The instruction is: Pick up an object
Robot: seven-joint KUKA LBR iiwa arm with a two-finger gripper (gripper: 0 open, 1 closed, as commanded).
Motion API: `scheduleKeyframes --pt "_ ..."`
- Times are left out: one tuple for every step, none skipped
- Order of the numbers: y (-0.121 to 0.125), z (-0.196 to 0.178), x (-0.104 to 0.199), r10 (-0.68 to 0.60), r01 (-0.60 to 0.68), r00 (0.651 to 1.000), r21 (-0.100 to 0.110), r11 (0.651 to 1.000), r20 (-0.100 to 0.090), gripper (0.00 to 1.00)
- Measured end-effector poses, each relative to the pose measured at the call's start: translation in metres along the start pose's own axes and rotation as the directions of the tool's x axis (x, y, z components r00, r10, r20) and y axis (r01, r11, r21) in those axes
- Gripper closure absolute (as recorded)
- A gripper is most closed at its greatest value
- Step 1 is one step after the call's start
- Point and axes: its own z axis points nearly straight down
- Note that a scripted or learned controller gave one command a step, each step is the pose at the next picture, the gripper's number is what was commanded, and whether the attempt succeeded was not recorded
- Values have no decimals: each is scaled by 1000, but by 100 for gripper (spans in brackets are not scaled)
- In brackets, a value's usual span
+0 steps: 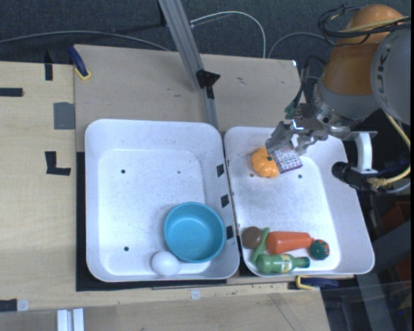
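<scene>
With end effector (281,156) low in right bin (345,205), beside orange fruit (263,163): approach/grasp step. Fruit lies at bin's far left, touching end effector; finger state can't tell. Next: close, confirm grip, lift.

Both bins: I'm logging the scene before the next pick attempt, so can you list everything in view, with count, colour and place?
Bins: 2, white, side by side on the bench.
Bowl: 1, blue, left bin, near edge.
Ball: 1, white, left bin, beside the bowl.
Orange object: 1, orange, right bin, far end, by the gripper.
Carrot: 1, orange, right bin, near end.
Bottle: 1, green, right bin, near edge.
Gripper: 1, grey, over the right bin.
</scene>
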Motion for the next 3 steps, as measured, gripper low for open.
scheduleKeyframes --pt "15 -5 55 0 0 1000 0 1000 0 100" --pt "38 10 102 2 -2 1000 1 1000 1 100" --pt "51 4 156 1 -1 1000 0 1000 0 100"
